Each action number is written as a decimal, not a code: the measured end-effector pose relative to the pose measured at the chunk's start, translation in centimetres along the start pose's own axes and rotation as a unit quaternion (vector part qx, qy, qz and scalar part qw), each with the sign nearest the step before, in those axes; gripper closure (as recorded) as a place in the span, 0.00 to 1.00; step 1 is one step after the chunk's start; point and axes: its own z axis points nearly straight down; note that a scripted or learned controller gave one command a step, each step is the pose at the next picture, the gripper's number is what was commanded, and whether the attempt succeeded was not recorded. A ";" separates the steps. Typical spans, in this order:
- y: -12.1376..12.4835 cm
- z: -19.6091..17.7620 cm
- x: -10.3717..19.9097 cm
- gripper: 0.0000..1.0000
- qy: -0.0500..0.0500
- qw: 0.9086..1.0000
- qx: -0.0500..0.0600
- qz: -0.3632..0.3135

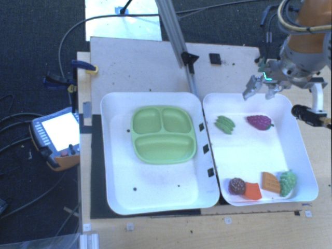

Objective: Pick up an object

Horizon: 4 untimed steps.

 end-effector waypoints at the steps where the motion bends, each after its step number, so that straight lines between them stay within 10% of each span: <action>1: 0.1 -0.1 0.0 0.00 0.000 1.000 -0.001 0.000; 4: -0.3 14.9 -0.4 0.00 -0.001 1.000 0.000 0.002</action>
